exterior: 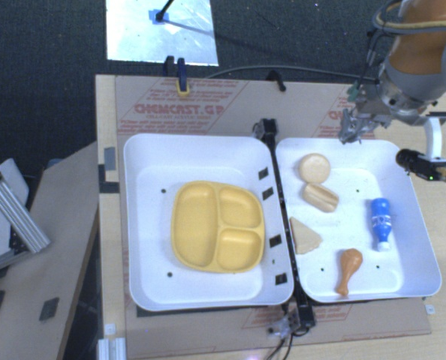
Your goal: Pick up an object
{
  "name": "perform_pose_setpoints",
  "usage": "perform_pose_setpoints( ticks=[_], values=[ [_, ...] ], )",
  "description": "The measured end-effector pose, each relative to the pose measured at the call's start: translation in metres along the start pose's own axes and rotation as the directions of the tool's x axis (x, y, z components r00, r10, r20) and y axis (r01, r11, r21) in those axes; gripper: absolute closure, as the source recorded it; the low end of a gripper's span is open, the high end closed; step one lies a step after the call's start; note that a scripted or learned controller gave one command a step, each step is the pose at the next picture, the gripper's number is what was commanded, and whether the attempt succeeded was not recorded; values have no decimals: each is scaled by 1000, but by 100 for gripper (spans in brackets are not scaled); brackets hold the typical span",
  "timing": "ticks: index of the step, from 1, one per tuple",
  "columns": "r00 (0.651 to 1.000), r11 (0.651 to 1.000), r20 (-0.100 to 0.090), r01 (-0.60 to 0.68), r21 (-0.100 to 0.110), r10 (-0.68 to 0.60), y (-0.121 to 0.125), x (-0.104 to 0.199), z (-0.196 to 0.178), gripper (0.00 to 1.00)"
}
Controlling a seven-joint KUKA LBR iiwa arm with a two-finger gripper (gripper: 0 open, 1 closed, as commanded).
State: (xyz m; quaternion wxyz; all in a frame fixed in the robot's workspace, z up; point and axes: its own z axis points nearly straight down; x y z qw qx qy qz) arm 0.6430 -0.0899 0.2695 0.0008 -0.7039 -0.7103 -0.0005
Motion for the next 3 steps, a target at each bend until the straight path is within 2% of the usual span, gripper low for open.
perform_pose_setpoints(
  ticks=[1, 2, 3],
  values=[
    [1000, 1000, -1, 1, -1, -1, -13, 59, 1, 100],
    [1000, 1000, 0, 1, 0, -1, -20, 112, 21, 100],
    [1000, 1000, -1, 1, -1, -1, -25, 166, 19, 100]
  ],
)
